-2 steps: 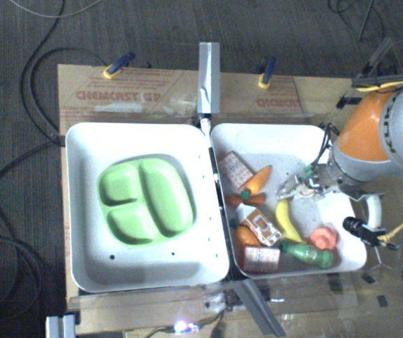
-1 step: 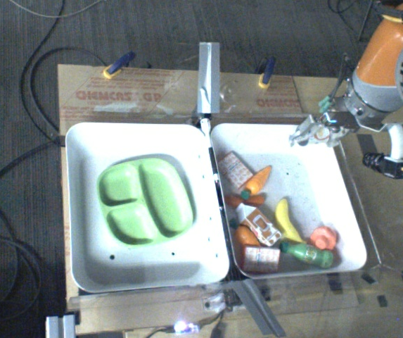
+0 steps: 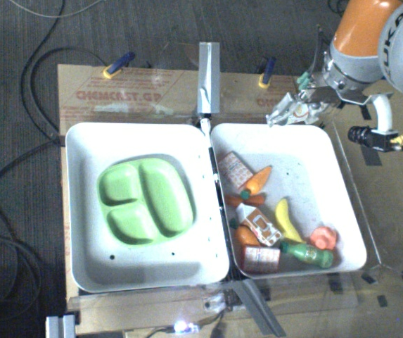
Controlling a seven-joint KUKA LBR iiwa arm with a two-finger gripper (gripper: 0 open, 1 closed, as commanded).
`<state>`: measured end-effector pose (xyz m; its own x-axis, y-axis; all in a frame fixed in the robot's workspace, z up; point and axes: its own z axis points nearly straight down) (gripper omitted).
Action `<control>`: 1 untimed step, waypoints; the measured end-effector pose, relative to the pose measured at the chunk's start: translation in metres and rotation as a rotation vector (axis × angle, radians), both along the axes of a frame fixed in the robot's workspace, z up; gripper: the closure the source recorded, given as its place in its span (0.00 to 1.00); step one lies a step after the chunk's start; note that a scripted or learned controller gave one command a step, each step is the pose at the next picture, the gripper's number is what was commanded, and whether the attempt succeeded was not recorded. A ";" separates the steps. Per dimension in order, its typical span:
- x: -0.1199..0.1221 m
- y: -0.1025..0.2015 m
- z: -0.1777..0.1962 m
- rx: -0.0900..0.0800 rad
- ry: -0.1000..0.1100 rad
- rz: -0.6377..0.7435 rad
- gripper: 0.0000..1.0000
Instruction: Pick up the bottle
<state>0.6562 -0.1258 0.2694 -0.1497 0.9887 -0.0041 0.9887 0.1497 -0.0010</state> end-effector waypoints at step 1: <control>-0.026 0.081 -0.014 0.003 0.002 0.033 1.00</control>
